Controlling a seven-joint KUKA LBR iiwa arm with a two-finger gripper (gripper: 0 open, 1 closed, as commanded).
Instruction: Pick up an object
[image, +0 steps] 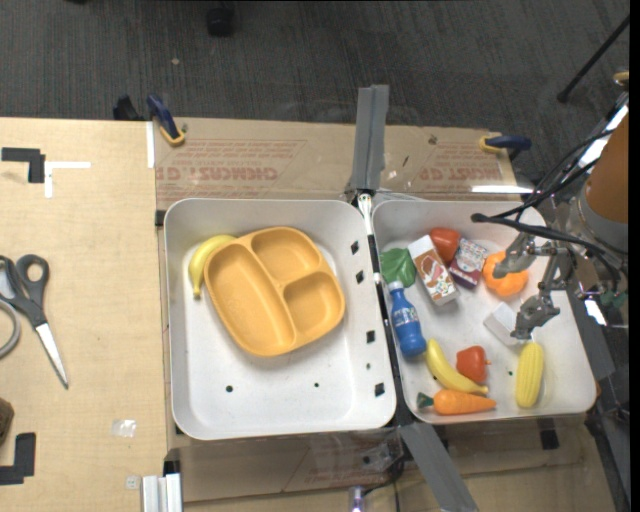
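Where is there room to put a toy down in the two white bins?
The left bin has bare floor below and right of the yellow tray, along its front wall. A banana hugs the tray's left side. The right bin is crowded: bottle, carton, carrot, corn and the gripper over them.

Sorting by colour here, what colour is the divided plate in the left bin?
Yellow-orange, seen clearly in the camera view: the divided plate.

Banana (203, 262), left bin: mostly hidden under the yellow divided plate (272, 290). Arm (610, 180), right edge of frame: cut off. Scissors (30, 310), left edge: one handle loop cropped.
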